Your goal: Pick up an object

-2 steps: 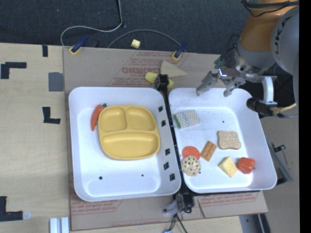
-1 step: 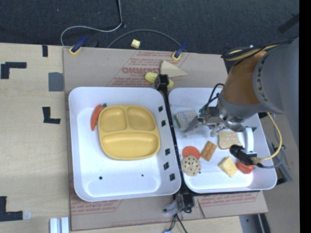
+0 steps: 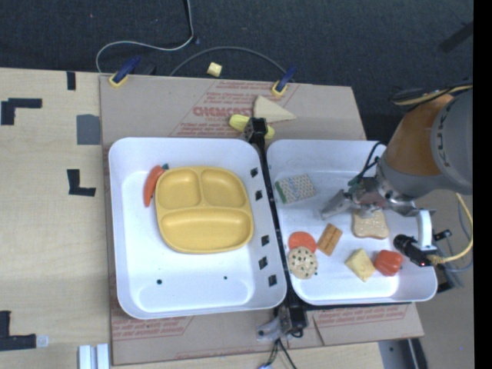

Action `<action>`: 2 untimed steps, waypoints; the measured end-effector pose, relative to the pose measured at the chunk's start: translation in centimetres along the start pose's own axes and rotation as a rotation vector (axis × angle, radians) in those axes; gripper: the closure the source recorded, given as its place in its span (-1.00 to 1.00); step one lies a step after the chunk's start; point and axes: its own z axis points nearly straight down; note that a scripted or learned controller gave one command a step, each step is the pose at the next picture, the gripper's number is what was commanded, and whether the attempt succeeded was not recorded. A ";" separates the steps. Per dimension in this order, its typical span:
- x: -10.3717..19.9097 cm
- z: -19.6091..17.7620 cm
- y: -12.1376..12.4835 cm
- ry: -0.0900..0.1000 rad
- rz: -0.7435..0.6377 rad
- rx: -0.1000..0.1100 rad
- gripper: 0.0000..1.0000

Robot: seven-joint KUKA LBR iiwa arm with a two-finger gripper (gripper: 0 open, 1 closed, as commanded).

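Arm: grey, orange band above the wrist, reaching in from the right edge, bent down and leftward.
Wrist: low, angled toward the left.
Tool (image 3: 338,204): grey, pointing left and slightly down.
Tool fingers: tips spread slightly apart, nothing visible between them.

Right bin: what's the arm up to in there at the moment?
The grey arm reaches in from the right, and its gripper sits low over the right bin, beside the toast slice. Nothing shows between its fingers. Also in that bin lie a cracker, a cookie, a tomato slice, a cheese cube, a red piece and a green-grey sponge-like piece. The left bin holds a yellow divided plate with a carrot beside it.
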 end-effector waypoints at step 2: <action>8.6 0.3 9.9 -0.002 -0.006 0.007 -1.00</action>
